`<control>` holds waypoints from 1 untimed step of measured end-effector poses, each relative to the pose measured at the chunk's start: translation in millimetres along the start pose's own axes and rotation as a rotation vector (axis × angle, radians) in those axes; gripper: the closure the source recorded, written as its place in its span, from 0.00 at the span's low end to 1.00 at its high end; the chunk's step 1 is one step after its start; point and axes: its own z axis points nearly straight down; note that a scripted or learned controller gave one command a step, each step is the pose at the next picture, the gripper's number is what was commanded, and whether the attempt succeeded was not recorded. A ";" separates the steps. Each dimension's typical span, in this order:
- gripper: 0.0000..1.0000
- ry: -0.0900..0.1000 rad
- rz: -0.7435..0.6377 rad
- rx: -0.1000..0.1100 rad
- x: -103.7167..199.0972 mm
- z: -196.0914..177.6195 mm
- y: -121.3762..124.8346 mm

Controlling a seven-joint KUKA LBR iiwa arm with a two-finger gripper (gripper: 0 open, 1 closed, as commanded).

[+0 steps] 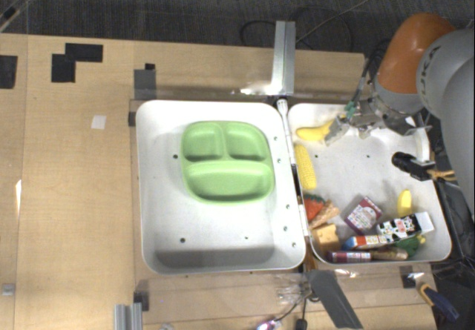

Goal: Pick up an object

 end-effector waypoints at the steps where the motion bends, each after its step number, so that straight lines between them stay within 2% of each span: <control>1: 0.00 0.002 0.180 -0.004 102.9 -88.3 24.4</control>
